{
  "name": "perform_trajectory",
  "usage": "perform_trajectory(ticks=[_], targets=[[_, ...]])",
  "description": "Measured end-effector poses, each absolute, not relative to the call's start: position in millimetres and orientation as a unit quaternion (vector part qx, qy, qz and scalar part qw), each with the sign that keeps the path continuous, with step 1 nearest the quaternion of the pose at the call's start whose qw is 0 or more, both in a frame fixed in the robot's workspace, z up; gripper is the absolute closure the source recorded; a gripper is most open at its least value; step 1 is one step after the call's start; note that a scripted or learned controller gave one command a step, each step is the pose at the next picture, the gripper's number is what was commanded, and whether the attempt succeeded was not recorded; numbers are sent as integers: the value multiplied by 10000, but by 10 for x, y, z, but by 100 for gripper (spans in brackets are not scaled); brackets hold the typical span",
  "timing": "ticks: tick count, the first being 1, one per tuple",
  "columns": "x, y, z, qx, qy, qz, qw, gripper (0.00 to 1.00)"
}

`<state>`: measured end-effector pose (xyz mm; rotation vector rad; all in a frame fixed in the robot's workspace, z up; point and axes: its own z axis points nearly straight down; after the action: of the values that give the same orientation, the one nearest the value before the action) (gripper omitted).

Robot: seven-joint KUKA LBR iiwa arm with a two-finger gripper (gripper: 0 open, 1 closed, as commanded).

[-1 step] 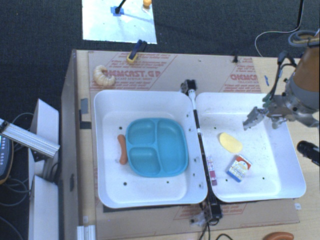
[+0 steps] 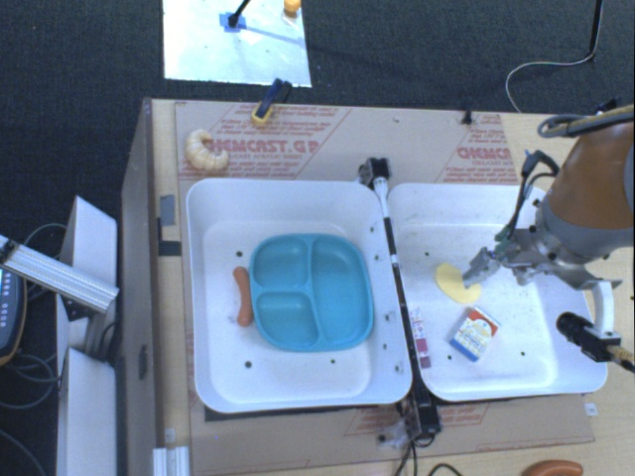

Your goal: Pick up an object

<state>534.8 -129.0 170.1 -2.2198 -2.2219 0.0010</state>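
A flat yellow piece (image 2: 454,285) lies on the floor of the right bin (image 2: 437,216), near its middle. A small blue, white and red box (image 2: 473,334) lies just below it, toward the bin's front. My gripper (image 2: 477,269) hangs low over the right bin, its tip at the yellow piece's right edge. The grey arm with its orange band (image 2: 595,172) comes in from the right. In the left bin (image 2: 213,365) sits a blue divided tray (image 2: 311,292), with an orange sausage-shaped toy (image 2: 242,297) lying beside its left side.
A black divider rail (image 2: 395,266) runs between the two bins. A cream-coloured curled toy (image 2: 204,150) and a blue-and-yellow clamp (image 2: 270,101) rest on the cardboard behind the left bin. A black fitting (image 2: 587,336) juts over the right bin's right edge.
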Motion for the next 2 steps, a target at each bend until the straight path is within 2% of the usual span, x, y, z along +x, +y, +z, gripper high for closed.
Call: perform_trajectory(ticks=[1,2], targets=[[5488,-1016,1008,-7061,-7081,3,9,0],[5511,-1219,1044,-7067,-7075,-5,-8,0]])
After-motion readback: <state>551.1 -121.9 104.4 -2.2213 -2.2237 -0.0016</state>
